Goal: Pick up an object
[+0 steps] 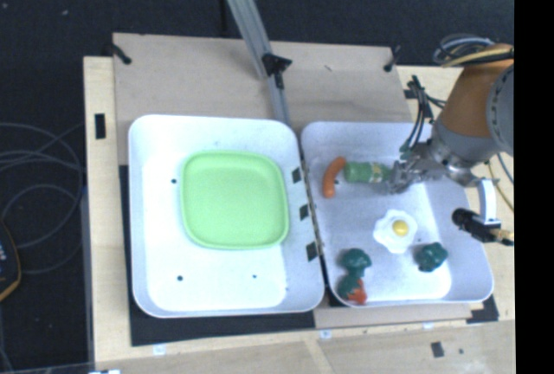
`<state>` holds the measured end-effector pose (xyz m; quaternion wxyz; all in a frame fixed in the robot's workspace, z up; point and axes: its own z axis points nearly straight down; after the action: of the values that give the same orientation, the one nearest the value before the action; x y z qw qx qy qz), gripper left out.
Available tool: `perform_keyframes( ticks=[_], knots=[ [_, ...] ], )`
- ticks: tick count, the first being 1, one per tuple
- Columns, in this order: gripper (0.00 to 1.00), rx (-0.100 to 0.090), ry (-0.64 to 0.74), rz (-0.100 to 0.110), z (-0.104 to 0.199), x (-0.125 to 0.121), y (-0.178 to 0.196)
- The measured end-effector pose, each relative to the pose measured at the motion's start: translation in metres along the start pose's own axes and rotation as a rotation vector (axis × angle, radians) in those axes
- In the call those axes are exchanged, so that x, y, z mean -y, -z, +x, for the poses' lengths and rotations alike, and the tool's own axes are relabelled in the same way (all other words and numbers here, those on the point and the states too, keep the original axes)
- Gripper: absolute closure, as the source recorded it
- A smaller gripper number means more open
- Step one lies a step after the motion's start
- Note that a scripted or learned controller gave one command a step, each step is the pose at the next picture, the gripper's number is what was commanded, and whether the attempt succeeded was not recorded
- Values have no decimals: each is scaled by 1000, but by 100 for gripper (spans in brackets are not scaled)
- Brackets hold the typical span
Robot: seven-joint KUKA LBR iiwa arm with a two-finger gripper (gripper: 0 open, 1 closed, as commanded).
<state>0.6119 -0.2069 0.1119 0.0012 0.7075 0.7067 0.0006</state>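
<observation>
Camera view: bench seen from above, two white bins side by side.
Arm: grey, orange band, reaching into right bin [459, 277] from the right.
Gripper [396, 176]: low over upper part of right bin; finger state cannot tell.
Green-yellow object [363, 172]: just beside gripper tip, contact unclear.
Orange sausage [331, 177]: left of that object, near bin's left wall.
Fried egg toy [396, 230]: mid-bin.
Green toys [353, 260], [430, 256]: lower part of bin.
Left bin [156, 190]: holds green plate [235, 199].

I see the gripper [400, 176] low in the right bin [459, 281], beside a green bottle [363, 172]. A green plate [234, 199] lies in the left bin [156, 216].
</observation>
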Motion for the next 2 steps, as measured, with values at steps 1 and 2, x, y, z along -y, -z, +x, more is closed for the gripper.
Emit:
perform_keyframes(
  ticks=[1,2],
  knots=[
    [100,1,0,-4,-7,0,61],
    [100,0,1,-1,-8,0,92]
  ],
)
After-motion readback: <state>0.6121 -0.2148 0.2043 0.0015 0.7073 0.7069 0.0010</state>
